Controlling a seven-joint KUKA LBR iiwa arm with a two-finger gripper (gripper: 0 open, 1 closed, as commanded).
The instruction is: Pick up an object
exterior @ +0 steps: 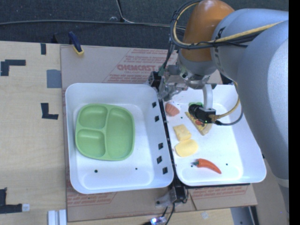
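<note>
The two-finger gripper (165,92) hangs at the right bin's near-left wall; whether its fingers are parted I cannot tell, and nothing shows between them. To grasp well, it should drop straight down, clear of the wall. The small pink rounded food piece (172,109) lies just below the fingers, the pale yellow block (182,132) farther out

You are looking at a robotics lab test cell, not a home or kitchen. The wooden table (28,125) carries black tape markers (47,110) and a cardboard sheet (126,69) under two shallow white bins (75,172), set side by side. The grey arm (262,78) trails loose cables (229,114). Toy food (186,147) and a green divided plate (105,131) lie in the bins, with dark carpet (70,8) at the far side.
</note>
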